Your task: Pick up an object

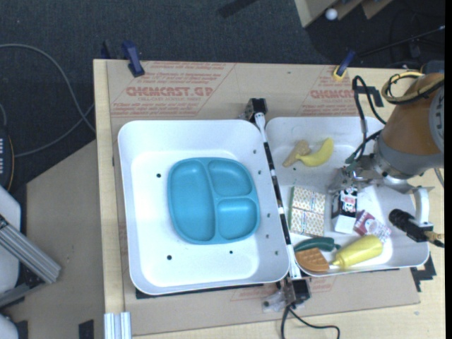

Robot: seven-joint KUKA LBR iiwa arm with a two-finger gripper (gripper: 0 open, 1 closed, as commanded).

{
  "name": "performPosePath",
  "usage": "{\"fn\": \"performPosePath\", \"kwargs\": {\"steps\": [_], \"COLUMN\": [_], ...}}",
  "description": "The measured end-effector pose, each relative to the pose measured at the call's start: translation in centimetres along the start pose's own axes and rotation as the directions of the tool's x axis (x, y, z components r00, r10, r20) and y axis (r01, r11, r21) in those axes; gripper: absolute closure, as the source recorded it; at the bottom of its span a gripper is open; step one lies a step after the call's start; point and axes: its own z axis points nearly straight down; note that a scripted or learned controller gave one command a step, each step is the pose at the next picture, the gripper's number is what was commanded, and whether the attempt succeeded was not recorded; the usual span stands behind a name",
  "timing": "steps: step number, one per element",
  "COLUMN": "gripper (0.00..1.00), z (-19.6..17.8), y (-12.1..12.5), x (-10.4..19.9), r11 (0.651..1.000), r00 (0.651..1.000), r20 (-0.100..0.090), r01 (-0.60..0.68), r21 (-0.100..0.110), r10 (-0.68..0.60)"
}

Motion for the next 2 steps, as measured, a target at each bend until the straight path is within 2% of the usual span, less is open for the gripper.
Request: {"fn": "performPosePath", "kwargs": {"steps": [1,2], "gripper": [1.0,1.0], "z": [0.8,-9.1], "y": [6.5,-0.8], "x": [7.1,13.5], "r11": [1.0,1.0], "r00": [1.0,1.0], "r20": [-0.001,-0.002], "r01": [0.003,0.003], "r21": [-0.004,0.003], "r10": [-0.003,-0.003]}}
